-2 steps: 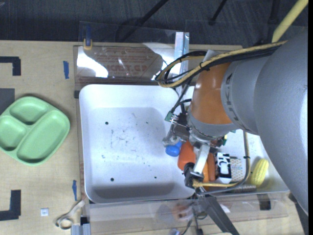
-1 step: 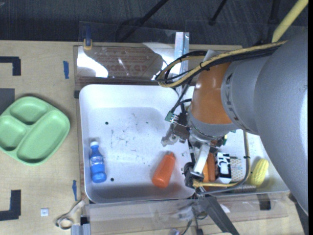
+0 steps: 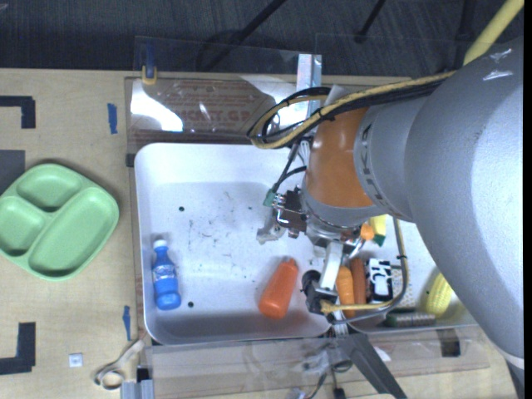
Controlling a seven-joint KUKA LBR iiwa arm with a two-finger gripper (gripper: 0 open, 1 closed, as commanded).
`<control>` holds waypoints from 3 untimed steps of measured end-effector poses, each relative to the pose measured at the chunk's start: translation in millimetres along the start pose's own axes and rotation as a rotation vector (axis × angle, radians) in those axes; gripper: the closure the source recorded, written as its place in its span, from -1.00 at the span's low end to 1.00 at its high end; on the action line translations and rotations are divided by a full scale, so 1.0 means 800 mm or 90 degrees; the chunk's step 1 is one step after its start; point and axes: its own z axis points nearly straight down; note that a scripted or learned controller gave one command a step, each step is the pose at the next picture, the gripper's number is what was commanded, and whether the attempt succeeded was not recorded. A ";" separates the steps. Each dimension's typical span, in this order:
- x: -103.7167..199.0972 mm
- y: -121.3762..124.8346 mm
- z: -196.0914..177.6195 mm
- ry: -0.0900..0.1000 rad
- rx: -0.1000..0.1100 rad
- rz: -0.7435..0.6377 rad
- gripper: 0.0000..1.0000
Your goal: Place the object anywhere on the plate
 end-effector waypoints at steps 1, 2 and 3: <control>0.028 0.073 0.008 0.001 -0.001 0.094 -1.00; 0.057 0.060 0.055 -0.009 0.007 0.044 -1.00; 0.153 0.099 0.084 -0.007 0.001 0.272 -1.00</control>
